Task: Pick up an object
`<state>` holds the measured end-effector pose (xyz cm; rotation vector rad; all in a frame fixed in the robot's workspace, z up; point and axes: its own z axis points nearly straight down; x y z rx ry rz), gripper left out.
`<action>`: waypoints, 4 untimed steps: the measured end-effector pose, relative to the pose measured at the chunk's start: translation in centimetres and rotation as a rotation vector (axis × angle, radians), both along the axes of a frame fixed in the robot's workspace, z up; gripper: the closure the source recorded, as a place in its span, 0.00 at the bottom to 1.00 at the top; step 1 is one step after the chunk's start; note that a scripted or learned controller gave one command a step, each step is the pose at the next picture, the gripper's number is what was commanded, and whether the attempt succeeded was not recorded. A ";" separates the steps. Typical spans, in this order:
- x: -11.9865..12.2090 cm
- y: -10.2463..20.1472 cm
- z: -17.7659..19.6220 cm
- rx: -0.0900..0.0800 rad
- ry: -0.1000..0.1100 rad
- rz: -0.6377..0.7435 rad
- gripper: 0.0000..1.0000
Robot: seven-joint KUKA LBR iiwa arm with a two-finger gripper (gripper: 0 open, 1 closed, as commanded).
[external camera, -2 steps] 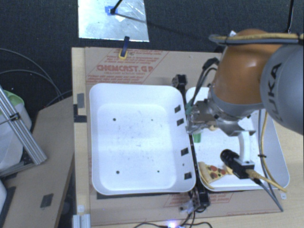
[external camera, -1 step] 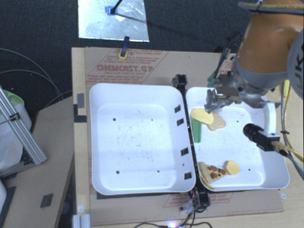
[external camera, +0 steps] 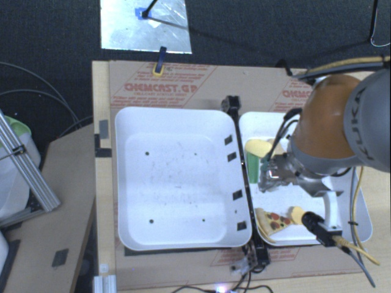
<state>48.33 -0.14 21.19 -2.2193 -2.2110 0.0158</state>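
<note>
Pale yellow rounded lump [external camera: 258, 146] was one of four small objects, all lying in the shallow white plastic bin on the view's right [external camera: 261, 122]. It sat near that bin's far left corner. Touching its near side was one dark green upright piece [external camera: 251, 166], smooth-sided and pressed against the bin's left wall. Toward the near edge lay one flat toy pizza slice [external camera: 272, 221], tan with red spots, and just beside it one small yellow rounded nub [external camera: 296, 213].

The single metal gripper [external camera: 269, 177] hung over the right bin just beside the green piece, between the far pair and the near pair. Whether it was wide, narrow or holding anything could not be told, since the bulky grey and orange arm [external camera: 333, 124] covered much of the bin from above.

The second white bin on the view's left [external camera: 177, 182] showed a scuffed, speckled floor. Both bins rested on one brown cardboard sheet with red print [external camera: 160, 85], and four black clips [external camera: 231, 157] lined the wall between them. One crinkled silvery sheet [external camera: 145, 17] lay on the dark floor beyond
</note>
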 end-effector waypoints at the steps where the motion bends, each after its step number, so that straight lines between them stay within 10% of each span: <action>1: 0.5 4.5 6.8 0.004 -0.021 0.013 1.00; 4: 0.4 7.9 19.2 0.003 -0.021 0.009 1.00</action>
